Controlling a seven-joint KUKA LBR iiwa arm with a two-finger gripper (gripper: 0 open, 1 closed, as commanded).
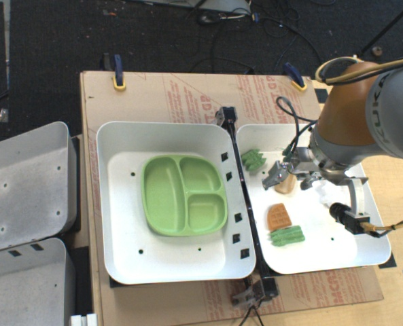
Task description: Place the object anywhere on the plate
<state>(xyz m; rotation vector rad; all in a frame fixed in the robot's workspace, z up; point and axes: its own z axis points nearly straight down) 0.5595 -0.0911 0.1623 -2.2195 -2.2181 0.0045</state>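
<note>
The gripper is low over the upper part of the right bin, with a small beige object at its fingertips. The object appears to sit between the fingers, which look closed to a narrow gap around it, though the view is too coarse to confirm a firm hold. It looks light, rigid and smooth-skinned, probably a toy food piece, so it may slip; best pinched across its short middle. Nearby lie an orange piece, a green piece and another green piece. The green plate sits in the left bin, well apart.
</note>
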